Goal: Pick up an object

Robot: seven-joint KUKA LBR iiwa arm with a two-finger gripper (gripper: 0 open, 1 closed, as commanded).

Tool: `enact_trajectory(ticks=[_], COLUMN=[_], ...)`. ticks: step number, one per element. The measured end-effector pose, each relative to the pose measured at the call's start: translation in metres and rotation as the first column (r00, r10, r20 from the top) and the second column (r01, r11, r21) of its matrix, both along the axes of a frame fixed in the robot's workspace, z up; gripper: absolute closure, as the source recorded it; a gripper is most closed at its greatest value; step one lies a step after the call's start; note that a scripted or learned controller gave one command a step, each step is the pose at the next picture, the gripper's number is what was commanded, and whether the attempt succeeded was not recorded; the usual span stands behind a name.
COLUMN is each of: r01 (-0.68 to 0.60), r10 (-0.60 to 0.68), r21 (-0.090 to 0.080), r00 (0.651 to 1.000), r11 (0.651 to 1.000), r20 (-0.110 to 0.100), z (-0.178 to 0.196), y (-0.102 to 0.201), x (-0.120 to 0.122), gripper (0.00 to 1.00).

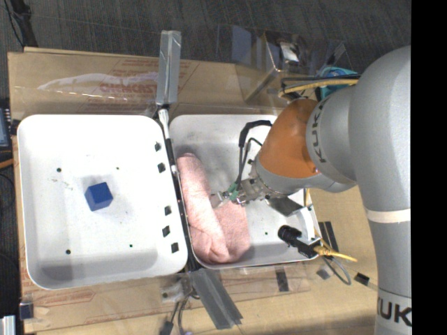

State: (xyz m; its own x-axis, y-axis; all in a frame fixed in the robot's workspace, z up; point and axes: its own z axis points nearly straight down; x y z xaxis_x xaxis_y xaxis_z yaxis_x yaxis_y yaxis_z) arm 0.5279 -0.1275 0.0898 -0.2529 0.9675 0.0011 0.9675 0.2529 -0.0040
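Grey arm (363,145) reaches from the right over the right bin (209,128). Left bin (42,187) holds a blue cube (99,195). A pink cloth (209,211) lies along the right bin's left wall; the pincer (234,195) touches its edge, and I cannot tell its state.

Blue cube (99,195) in white left bin (42,187); pink cloth (209,211) in white right bin (209,128); grey arm (377,117), orange band (290,142).

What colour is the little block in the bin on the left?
The block is blue. It shows best in the camera view, sitting alone in the left bin.
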Motion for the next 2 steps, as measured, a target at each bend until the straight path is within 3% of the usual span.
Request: enact_trajectory(ticks=[1, 2], r01=[-0.001, 0.089], r10=[0.001, -0.089], r21=[-0.001, -0.001], r00=[1.000, 0.996], r11=[1.000, 0.996], r20=[-0.001, 0.002], z=[0.008, 0.101], y=[-0.001, 0.053], x=[0.001, 0.025], gripper=[1.00, 1.00])
